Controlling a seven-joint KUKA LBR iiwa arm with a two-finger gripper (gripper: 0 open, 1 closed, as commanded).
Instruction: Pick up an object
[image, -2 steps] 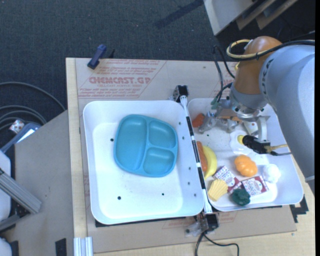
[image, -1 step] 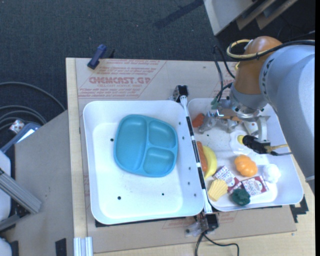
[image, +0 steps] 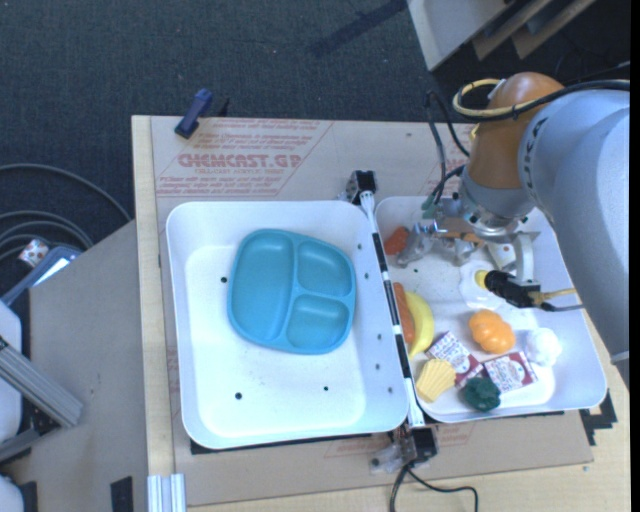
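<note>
My gripper (image: 432, 240) hangs low over the far left part of the right bin (image: 580, 385), with the grey arm and its orange band above it. A small red-orange object (image: 398, 240) lies just left of the gripper, close to the bin's wall. Nearer the front lie a yellow banana (image: 422, 322) beside a red-orange stick (image: 403, 312), an orange fruit (image: 490, 331), a white lump (image: 545, 346), two red-and-white packets (image: 510, 372), a yellow ridged piece (image: 435, 380) and a green broccoli-like piece (image: 481, 394). Nothing is seen held.
The left bin (image: 200, 400) holds a blue divided plate (image: 292, 290). A blue clip (image: 193, 112) lies on the cardboard at the far left of the bench. Black clamps (image: 362, 184) sit between the bins, and cables run off the bench at left.
</note>
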